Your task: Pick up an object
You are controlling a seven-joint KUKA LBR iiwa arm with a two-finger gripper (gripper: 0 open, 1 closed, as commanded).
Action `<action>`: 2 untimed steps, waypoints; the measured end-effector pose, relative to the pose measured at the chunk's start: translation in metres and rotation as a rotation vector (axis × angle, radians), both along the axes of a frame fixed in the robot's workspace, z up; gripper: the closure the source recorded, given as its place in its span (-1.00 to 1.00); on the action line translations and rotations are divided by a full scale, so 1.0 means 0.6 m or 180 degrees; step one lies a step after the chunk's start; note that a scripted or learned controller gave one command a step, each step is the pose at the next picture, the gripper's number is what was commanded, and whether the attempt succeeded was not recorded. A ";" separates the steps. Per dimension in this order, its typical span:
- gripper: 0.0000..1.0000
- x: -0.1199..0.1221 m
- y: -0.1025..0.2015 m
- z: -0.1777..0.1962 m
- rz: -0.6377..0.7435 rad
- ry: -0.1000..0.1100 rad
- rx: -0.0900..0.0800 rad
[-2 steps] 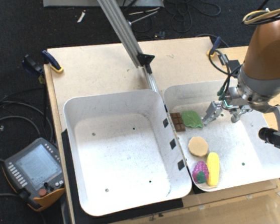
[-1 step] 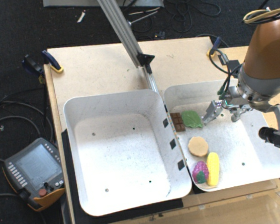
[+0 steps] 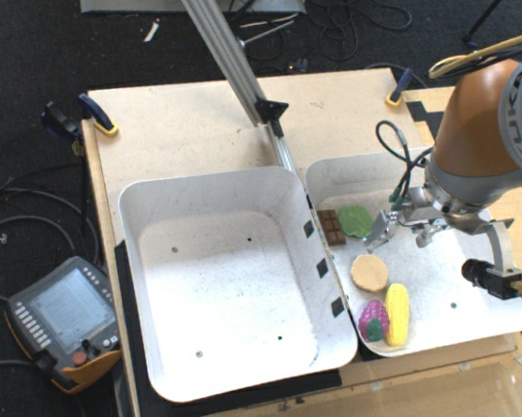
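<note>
Camera view, looking down at a slant on a pale wooden desk (image 3: pixel 194 126) that bears two shallow white plastic bins side by side.

Left bin (image 3: pixel 148 207): white floor with a few small dark dots.

Right bin (image 3: pixel 462 306), contents all in its left half:
- dark brown ridged chocolate-bar block (image 3: pixel 331 226), close to the dividing wall, upper part of the bin;
- green round flat disc (image 3: pixel 356 220), touching the brown block on its right side;
- tan round biscuit-like disc (image 3: pixel 370 273), below the green disc, apart from it;
- yellow toy corn cob (image 3: pixel 397 312), lying lengthwise near the bin's lower edge, just below the tan disc;
- magenta toy grape cluster with green base (image 3: pixel 373 320), touching the corn cob on its left, next to the dividing wall.

Arm: grey KUKA arm with orange band (image 3: pixel 486 118), entering from the right above the right bin. Its metal two-finger gripper (image 3: pixel 384 230) sits low beside the right edge of the green disc, above the tan disc. Whether the fingers are spread or pressed together cannot be told; no object is seen between them.

Surroundings: slanted aluminium strut (image 3: pixel 222 47) crossing the desk's far edge; yellow and blue clamps (image 3: pixel 98 114) at the far corners; grey teach pendant with orange trim (image 3: pixel 62 322) on the dark floor at left, among black cables (image 3: pixel 2 253).
</note>
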State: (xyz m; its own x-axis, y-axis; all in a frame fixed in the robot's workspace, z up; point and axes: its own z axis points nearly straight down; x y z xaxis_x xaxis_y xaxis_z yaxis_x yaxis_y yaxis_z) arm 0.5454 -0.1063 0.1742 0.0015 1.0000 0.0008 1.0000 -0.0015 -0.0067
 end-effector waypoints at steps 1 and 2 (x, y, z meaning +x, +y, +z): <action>-1.00 0.009 -0.006 -0.101 0.0000 -0.0001 -0.0001; -1.00 0.010 -0.005 -0.132 0.0003 -0.0023 -0.0003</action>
State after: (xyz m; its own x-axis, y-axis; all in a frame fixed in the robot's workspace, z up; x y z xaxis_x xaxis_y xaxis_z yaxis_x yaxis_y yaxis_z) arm 0.5514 -0.1096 0.0951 0.0007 1.0000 0.0000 1.0000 -0.0007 0.0005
